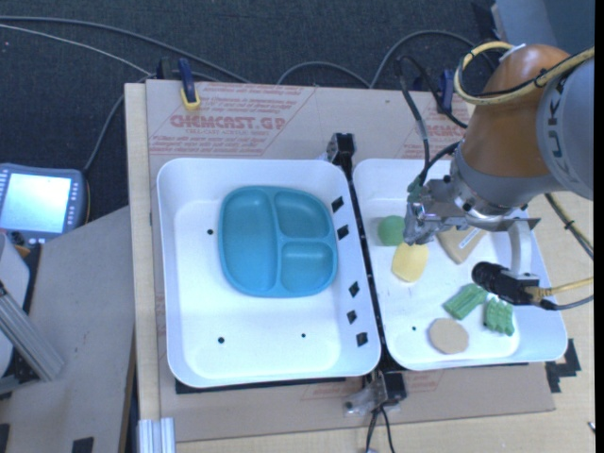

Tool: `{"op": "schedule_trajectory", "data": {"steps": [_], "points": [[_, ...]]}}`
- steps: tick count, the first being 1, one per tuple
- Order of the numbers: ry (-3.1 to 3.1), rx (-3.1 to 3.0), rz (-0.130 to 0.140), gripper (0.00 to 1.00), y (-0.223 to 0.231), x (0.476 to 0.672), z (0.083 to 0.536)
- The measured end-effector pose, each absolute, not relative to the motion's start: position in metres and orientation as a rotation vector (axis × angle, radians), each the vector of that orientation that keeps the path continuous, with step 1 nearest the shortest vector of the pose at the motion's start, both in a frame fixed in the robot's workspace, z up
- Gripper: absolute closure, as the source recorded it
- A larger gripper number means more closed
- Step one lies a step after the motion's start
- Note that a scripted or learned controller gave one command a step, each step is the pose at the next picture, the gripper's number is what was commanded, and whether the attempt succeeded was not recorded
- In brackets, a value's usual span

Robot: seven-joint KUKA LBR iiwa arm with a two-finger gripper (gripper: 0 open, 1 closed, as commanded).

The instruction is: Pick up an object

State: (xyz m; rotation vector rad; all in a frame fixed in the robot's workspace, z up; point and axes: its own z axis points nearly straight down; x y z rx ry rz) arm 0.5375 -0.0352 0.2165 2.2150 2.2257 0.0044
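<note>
the yellow lump (410, 263) lies in the right bin (396, 343), directly below the pincer (416, 233) and touching or nearly so. pincer opening cannot be told. the arm (514, 111) reaches in from the right, wrist pointing down.

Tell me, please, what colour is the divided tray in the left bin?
The tray is light blue, seen in the camera view.

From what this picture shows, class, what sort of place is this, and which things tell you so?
Most likely a robotics lab test bench. A grey and orange arm reaches over two white bins on a board, loose cables trail across the dark floor, and a handheld control screen sits at the left.
</note>
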Motion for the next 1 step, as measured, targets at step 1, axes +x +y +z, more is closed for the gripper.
{"op": "schedule_trajectory", "data": {"steps": [1], "points": [[2.229, 2.212, 0.007, 1.0, 0.0173, 0.5676, 0.2258]]}}
